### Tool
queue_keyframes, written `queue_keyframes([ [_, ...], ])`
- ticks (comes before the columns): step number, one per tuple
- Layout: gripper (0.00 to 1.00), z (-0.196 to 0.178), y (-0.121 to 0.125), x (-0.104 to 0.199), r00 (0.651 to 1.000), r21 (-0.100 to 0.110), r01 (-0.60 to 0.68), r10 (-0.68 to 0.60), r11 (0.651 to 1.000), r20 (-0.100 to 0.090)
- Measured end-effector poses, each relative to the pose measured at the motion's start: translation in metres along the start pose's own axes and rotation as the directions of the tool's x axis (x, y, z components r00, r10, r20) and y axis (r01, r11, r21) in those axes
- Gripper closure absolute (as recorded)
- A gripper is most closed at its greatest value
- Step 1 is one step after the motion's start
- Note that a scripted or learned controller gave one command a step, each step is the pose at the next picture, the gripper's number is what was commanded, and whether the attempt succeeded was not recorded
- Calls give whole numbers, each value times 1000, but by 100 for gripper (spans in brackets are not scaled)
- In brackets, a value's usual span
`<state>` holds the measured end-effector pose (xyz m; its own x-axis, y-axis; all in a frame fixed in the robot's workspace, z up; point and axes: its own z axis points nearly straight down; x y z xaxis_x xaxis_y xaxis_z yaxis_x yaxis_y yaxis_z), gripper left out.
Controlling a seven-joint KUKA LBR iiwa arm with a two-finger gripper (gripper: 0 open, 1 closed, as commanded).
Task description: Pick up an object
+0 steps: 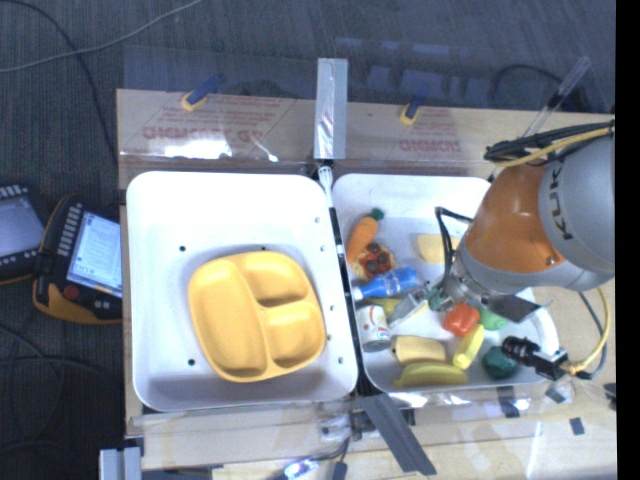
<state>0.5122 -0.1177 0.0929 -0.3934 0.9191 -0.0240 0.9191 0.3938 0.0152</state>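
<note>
The small toy foods lie heaped in the right-hand white bin (400,193): an orange plastic carrot (360,236) with a green tip at the upper left, a blue plastic bottle (390,285) below it, a red rounded piece (461,319), a pale yellow block (420,348) and a yellow banana (430,373) along the near wall. The gripper (432,298) hangs low among them, just right of the blue bottle and just left of the red piece; whether its claw is open or closed I cannot tell from here. The left white bin (160,218) holds a yellow divided plastic tray (258,313) with bare floor all round it. Red lettering on the cardboard (200,123) behind is too blurred to read.
</note>
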Motion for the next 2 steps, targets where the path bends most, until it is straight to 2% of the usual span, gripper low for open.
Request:
queue_keyframes([
  [1,100,-9,2,4,1000,0,4,-4,1000,-9],
  [2,100,1,5,-4,984,3,179,-179,984,-21],
])
